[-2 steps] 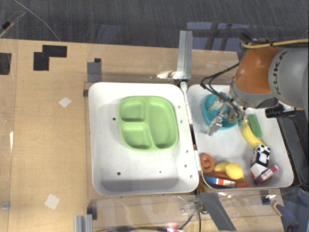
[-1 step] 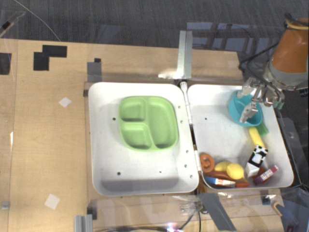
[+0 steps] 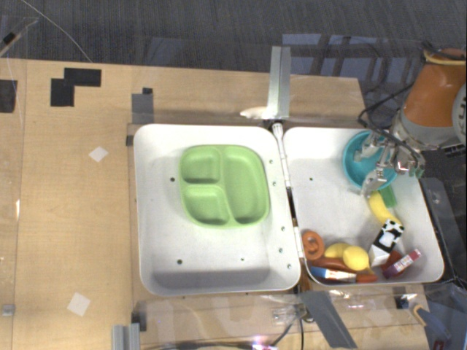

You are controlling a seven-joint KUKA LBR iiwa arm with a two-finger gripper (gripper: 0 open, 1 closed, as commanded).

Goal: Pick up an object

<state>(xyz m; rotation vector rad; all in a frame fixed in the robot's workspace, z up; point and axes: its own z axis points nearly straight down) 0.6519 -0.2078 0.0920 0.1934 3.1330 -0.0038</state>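
Teal bowl [image 3: 359, 159] directly under the tool [image 3: 381, 175], right bin [image 3: 321, 203].

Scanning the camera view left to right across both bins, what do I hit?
Left bin → green divided plate → right bin → orange ring toy → yellow ball → end effector, over the teal bowl.

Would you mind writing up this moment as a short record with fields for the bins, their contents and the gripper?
left bin: holds a green divided plate
right bin: teal bowl at the far side; yellow banana mid-right; cluster of small items along the near edge, including a yellow ball and an orange ring
gripper: over the right bin, at the teal bowl's rim
object held: none seen between the fingers
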